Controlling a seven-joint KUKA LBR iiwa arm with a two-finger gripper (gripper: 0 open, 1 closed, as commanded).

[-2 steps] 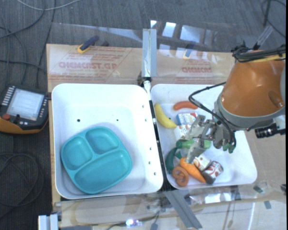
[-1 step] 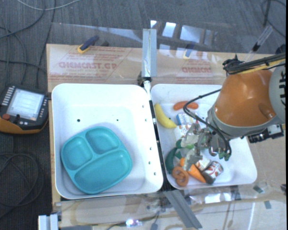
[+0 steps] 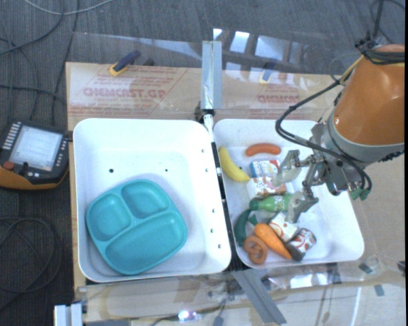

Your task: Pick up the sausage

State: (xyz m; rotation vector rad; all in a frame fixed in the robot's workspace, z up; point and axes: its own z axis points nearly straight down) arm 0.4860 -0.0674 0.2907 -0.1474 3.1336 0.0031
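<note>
Arm (image 3: 370, 104) low over right bin (image 3: 340, 246)

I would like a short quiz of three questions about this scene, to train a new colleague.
1. True or false: the sausage lies in the left bin.
2. Which item lies beside the sausage, near the divider between the bins? A) a banana B) a spoon C) a cup
3. Fill in: the teal divided plate lies in the ____ bin.

Key:
1. False. It lies at the far end of the right bin, apart from the end effector, which hangs lower over the middle of the pile.
2. A, the banana.
3. left
</note>
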